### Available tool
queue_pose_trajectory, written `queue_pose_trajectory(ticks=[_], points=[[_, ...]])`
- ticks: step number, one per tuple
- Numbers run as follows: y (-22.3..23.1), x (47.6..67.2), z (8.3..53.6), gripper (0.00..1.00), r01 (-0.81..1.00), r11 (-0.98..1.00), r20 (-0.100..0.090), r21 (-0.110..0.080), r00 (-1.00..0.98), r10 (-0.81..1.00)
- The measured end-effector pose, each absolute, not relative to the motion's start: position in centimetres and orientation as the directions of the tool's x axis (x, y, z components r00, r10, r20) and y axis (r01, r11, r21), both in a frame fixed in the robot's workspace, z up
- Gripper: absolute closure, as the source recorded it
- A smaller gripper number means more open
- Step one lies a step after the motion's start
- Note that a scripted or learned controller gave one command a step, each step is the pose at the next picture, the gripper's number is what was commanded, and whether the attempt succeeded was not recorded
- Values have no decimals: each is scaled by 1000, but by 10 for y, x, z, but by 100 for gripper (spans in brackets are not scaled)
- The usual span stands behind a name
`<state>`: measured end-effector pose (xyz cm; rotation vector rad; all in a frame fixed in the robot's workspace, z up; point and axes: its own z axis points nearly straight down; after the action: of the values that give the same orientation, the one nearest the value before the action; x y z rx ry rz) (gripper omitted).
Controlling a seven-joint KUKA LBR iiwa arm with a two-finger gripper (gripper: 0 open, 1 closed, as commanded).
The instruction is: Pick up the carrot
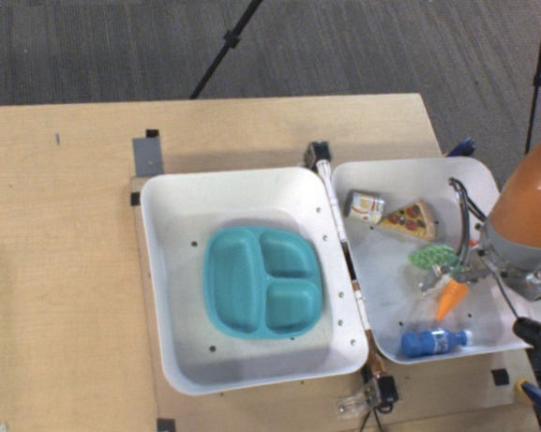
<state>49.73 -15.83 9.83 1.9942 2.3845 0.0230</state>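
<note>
- Orange carrot (452,297) lies tilted in the right bin (394,341), lower right of frame; likely light, stiff, smooth plastic, best taken across its thick middle.
- Gripper (443,280) sits at its upper end; whether it is wide or narrow, I cannot tell.
- Green toy (432,257) just above, blue bottle (434,341) just below: little room.

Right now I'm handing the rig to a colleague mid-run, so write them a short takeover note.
Gripper: low in the right bin, at the carrot's upper end; the view does not settle its state.
Carrot: lying on the right bin's floor, below the green toy and above the blue bottle. Pizza slice and small can lie further back.
Left bin: holds the teal divided plate.
Done: arm has reached the carrot.
Left: secure the grasp and lift.
</note>
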Motion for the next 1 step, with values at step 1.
queue_pose_trajectory(ticks=[1], points=[[-161,503,113,100,983,178,-30,50,-177,984]])
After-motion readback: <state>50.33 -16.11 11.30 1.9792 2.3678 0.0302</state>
